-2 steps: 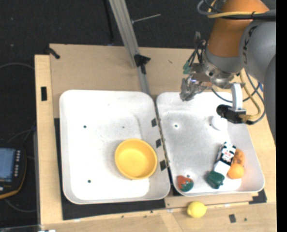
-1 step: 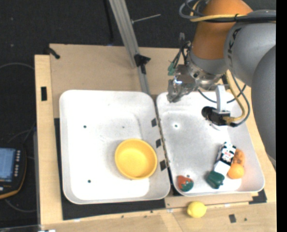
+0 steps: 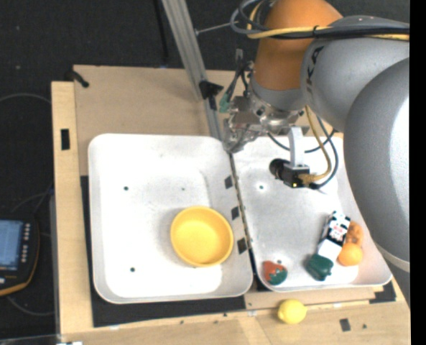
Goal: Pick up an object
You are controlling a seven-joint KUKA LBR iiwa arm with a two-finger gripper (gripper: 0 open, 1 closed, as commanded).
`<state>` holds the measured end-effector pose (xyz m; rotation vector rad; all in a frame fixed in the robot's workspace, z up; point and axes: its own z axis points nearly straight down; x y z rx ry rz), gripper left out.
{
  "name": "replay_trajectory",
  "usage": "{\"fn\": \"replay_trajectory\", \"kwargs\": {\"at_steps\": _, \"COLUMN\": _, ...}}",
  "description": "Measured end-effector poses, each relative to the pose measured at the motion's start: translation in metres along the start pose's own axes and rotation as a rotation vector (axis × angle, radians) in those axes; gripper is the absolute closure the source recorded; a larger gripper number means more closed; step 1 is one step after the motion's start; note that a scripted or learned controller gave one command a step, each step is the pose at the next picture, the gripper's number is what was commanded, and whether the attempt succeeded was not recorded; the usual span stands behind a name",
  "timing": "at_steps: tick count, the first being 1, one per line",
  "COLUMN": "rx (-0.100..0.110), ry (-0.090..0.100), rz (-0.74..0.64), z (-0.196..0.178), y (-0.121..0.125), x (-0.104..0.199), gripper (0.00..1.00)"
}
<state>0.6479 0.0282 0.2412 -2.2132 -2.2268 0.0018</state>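
My gripper [image 3: 235, 136] hangs at the far end of the wall between the two bins, under the orange wrist band. Nothing shows in it. A yellow bowl [image 3: 202, 236] sits upright in the left bin [image 3: 126, 164], toward its near right. In the near corner of the right bin [image 3: 284, 214] lie a red and green toy [image 3: 274, 270], a dark green piece [image 3: 319, 266], a black-and-white toy [image 3: 335, 230] and an orange ball [image 3: 350, 254]. All of these lie well nearer the camera than the gripper.
A yellow lemon [image 3: 292, 311] rests on the bench outside the right bin's near edge. A metal post [image 3: 187, 49] slants up behind the bins. A black fitting with cables [image 3: 288, 171] hangs by the wrist. A handheld pendant [image 3: 8, 254] lies far left.
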Motion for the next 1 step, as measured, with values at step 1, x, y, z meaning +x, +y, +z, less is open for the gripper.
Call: {"fn": "replay_trajectory", "kwargs": {"at_steps": 1, "rx": 0.001, "ry": 0.0, "rz": 0.0, "z": 0.0069, "y": 0.0003, "x": 0.046, "gripper": 1.0}}
